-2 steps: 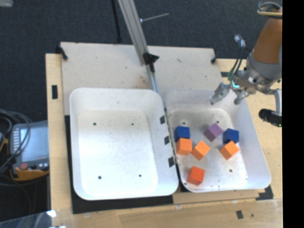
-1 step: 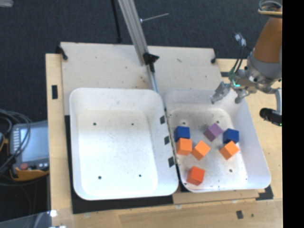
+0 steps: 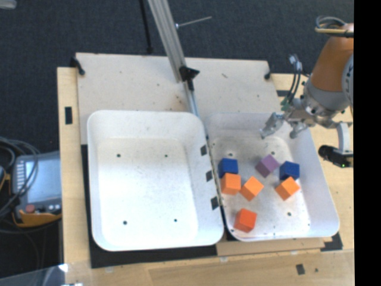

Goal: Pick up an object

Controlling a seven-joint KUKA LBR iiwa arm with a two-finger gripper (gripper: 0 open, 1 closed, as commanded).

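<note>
Below me a dark grey carpet (image 3: 250,16) covers the floor on every side of my pale wooden bench (image 3: 172,267), which carries a lighter board (image 3: 131,79) at its far end. A slanted aluminium rail (image 3: 168,31) rises from that board toward the top of the view. At the left, on the carpet, a small screen unit (image 3: 37,180) sits among black cables (image 3: 9,154).
</note>
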